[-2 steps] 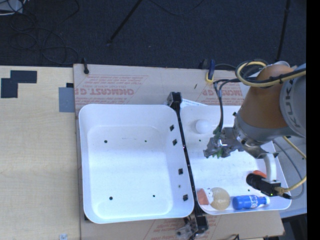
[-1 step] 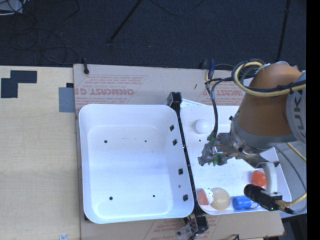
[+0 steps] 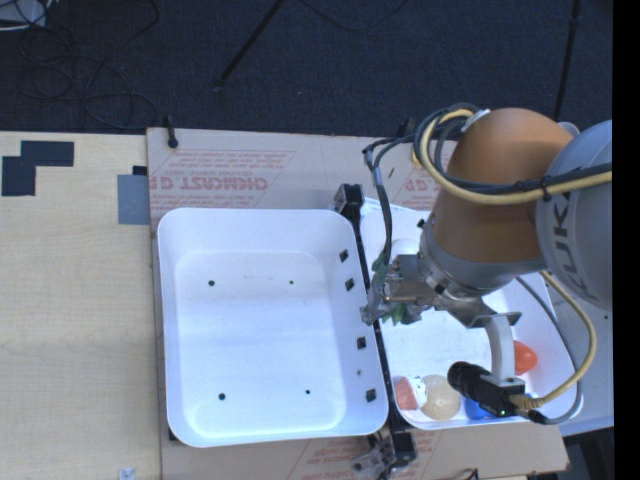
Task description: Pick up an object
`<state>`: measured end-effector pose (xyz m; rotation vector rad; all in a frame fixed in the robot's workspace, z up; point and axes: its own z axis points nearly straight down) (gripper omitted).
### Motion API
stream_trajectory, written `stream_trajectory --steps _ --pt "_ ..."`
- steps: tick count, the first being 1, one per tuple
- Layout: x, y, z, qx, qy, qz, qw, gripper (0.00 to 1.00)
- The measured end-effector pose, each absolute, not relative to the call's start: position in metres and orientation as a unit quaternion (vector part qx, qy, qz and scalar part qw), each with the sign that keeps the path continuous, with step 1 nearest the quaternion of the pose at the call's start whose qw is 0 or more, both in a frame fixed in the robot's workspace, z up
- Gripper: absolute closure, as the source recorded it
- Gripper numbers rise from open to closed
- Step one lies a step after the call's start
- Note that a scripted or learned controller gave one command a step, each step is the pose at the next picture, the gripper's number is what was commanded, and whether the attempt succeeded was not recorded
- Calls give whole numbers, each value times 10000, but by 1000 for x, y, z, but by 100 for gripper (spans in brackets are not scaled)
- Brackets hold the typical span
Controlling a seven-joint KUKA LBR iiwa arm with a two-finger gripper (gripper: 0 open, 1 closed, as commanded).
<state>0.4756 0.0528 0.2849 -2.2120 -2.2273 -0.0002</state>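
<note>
Gripper [image 3: 392,308] over right bin [image 3: 560,313], hugging divider edge — jaw state unclear; left bin [image 3: 180,268] wide open.

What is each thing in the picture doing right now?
Left bin: sitting flat on the bench.
Right bin: partly covered by the arm.
Cream ball: lying in the right bin's near corner.
Orange-red object: lying by the right bin's wall.
Arm: reaching over the right bin.

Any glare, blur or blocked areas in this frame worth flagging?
Camera view: even lighting, the left bin bright white but not blown out; the arm covers much of the right bin; small objects at its near edge look soft and hard to identify.
</note>
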Motion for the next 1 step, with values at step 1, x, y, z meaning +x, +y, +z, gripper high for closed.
stream_trajectory --steps 1 --pt "475 49 293 -7059 -7083 29 27 100"
